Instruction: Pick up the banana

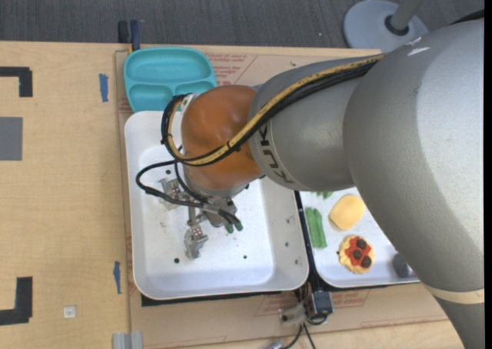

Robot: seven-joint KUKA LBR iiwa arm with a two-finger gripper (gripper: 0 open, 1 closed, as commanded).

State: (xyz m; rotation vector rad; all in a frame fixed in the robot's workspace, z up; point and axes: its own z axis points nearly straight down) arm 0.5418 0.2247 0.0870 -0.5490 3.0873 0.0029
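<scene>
A yellow rounded piece (346, 211), the only yellow thing here and possibly the banana, lies in the right bin (384, 282) near its left side. My gripper (206, 232) hangs over the middle of the left bin (146, 263), low above its white floor and well to the left of the yellow piece. The orange wrist band (215, 140) and the thick grey arm (369, 124) cover the back of both bins. I see nothing in the gripper.
In the right bin, a green strip (315, 226) lies left of the yellow piece. A round toy with red spots (357, 254) sits in front of it, and a grey object (400, 265) is further right. A teal divided tray (165, 78) rests behind the left bin.
</scene>
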